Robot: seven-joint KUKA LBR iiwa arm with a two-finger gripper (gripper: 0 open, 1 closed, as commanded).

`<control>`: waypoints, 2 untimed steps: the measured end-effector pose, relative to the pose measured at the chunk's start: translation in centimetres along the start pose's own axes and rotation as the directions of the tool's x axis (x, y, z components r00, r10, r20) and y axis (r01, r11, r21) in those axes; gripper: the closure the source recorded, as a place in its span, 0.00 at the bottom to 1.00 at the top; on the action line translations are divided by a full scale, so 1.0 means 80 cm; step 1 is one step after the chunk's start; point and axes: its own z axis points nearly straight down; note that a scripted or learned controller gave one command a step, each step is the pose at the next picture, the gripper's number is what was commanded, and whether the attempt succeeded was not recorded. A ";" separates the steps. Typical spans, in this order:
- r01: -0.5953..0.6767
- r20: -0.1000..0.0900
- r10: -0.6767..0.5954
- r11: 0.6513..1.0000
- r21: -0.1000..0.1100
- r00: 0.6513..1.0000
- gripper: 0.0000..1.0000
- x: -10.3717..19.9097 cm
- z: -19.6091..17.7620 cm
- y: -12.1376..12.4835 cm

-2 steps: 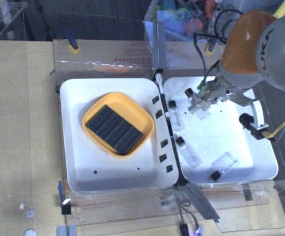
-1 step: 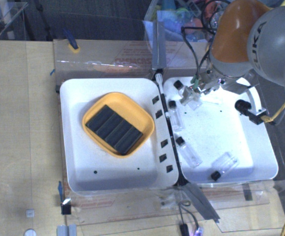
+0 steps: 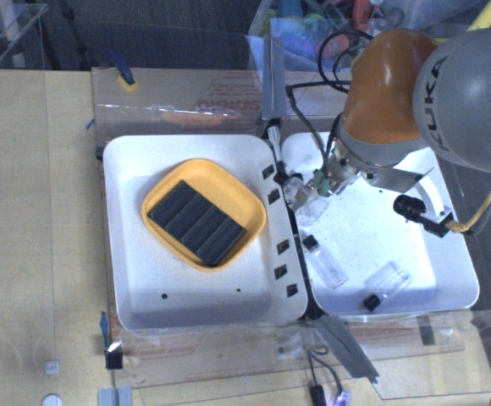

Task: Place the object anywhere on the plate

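Pale wood worktop (image 3: 25, 227) spreads wide to the left of the two white bins, with a dark backdrop above it and a clear tub of bright clutter (image 3: 339, 7) beyond the bins' far edge. Taking the yellow plate (image 3: 203, 212) as the landmark: it lies in the left bin (image 3: 135, 294), roughly at that bin's middle, tilted like a diamond, and a black ribbed slab (image 3: 196, 222) rests on it, covering most of its hollow. A row of small black clips (image 3: 281, 245) runs along the divider just to the right of the plate.

Right of the plate, past the divider, sits the right bin (image 3: 449, 286). Over it hangs the grey arm (image 3: 474, 91) with its orange band (image 3: 385, 87), well to the right of the plate and higher in the view. The pincer (image 3: 311, 189) reaches down near the divider, to the right of the plate and close to it; whether its fingers are apart or together cannot be told, since the tip is a blur of metal and glare.

Two clear plastic objects lie on the right bin's floor, both below and right of the plate: one (image 3: 328, 269) near the divider, the other (image 3: 389, 279) farther right beside a small black cap (image 3: 371, 302). Neither touches the plate.
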 end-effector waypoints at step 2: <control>0.384 0.000 -0.384 0.923 -0.001 0.923 1.00 0.102 -0.002 0.071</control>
